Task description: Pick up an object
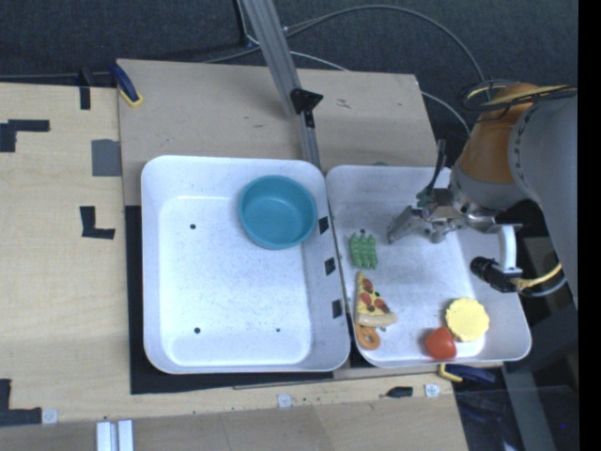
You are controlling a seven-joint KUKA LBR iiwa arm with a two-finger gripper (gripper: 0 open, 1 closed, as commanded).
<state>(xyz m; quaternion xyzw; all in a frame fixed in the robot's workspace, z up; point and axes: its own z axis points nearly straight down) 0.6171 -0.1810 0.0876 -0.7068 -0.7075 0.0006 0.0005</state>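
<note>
Right bin (pixel 488 350), near edge: tomato (pixel 439 343), yellow piece (pixel 467 318), pizza slice (pixel 370 304). Further back, green piece (pixel 363 249). Gripper (pixel 402 229) above bin, fingers spread, holding nothing. Left bin (pixel 188 280): blue bowl (pixel 277 211) at far side.

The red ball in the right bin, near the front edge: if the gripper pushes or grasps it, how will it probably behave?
The red ball looks round and smooth, so it would probably roll when pushed and might slip from the gripper. It lies close to the bin wall and a yellow piece, which may stop the rolling but crowd a grasp. It appears small, likely light.
</note>
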